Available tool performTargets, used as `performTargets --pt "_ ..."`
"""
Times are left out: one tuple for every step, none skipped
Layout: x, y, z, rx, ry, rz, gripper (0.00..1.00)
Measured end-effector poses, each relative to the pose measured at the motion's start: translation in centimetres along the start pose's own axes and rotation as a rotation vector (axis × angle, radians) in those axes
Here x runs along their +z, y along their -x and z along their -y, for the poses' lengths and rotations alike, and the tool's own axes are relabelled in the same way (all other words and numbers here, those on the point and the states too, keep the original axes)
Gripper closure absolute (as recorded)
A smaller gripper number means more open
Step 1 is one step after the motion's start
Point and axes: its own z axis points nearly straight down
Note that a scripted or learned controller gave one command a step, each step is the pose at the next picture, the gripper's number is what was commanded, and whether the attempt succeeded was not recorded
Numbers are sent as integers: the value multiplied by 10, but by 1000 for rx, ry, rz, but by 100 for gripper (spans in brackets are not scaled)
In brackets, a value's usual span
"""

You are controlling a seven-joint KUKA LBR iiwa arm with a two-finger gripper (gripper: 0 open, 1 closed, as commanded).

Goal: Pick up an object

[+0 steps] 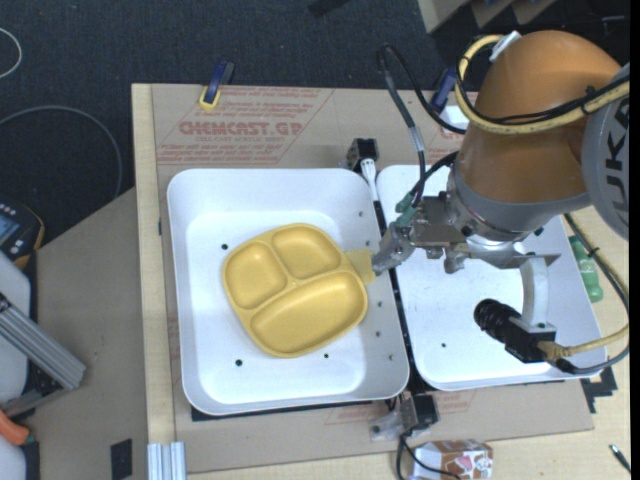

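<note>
Yellow divided plate (293, 289) fills left bin (190, 268), end effector (384, 258) beside.

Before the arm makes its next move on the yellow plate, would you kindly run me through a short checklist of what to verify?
1. Target present: the yellow three-compartment plastic plate lies flat in the left white bin. Ok.
2. Gripper position: the gripper sits at the plate's right edge, by the small yellow tab, near the wall between the bins. Ok.
3. Grasp confirmed: whether the tab is actually between the fingers. Cannot tell.
4. Room to lift: nothing else lies on or against the plate. Ok.
5. Cables: black cables run close to the wrist, and a black cylinder hangs over the right white bin. Cannot tell whether they could snag.
</note>
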Motion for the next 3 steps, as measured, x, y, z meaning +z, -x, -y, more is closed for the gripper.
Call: performTargets --pt "-16 -5 -2 -8 14 -4 100" --pt "-119 39 -1 -4 27 -4 100" --pt "-82 -9 0 -13 7 -4 100"
